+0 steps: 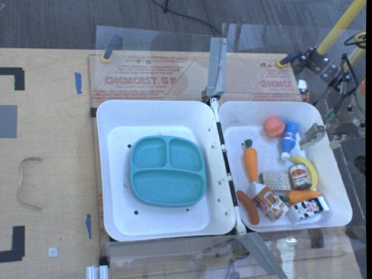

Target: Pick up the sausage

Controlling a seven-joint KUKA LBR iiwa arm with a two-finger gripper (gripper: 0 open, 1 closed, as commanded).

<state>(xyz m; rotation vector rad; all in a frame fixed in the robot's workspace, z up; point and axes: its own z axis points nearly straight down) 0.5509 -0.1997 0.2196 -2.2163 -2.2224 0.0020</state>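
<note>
The sausage [248, 207] lies at the near-left corner of the right bin [232, 116], tilted, right against the wall that divides the 2 bins. Just beside it sits a small brown carton [269, 204], and above it a toy carrot [251, 163] points toward the sausage. Further right are a can [300, 176], a banana [311, 168], a second orange carrot [302, 196] and a black-and-white carton [308, 208]. A pink ball [274, 127] and a blue-capped bottle [288, 139] sit toward the far side. The gripper [315, 133] hovers over the bin's right rim (well apart from the sausage); I cannot tell how it is set. The left bin [110, 156] holds a teal divided plate [168, 171].
</note>
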